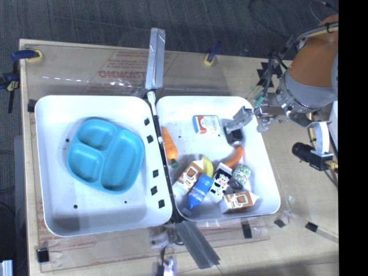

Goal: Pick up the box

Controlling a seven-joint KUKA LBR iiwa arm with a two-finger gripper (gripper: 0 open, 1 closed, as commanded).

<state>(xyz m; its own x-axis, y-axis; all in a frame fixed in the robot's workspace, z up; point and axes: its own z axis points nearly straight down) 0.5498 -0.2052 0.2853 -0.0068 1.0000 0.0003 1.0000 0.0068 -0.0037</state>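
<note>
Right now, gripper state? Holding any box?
Gripper: over the right bin near its right wall, nothing seen between its fingers; open or shut cannot be told.

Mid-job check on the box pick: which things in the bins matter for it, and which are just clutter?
For the job:
- gripper, over the right bin
- box candidates: brown-and-white carton, carton with the cow pattern, carton by the divider; which one is meant I cannot tell

Just lying about:
- blue divided tray in the left bin
- carrot
- blue bottle
- flat red-and-white packet
</note>
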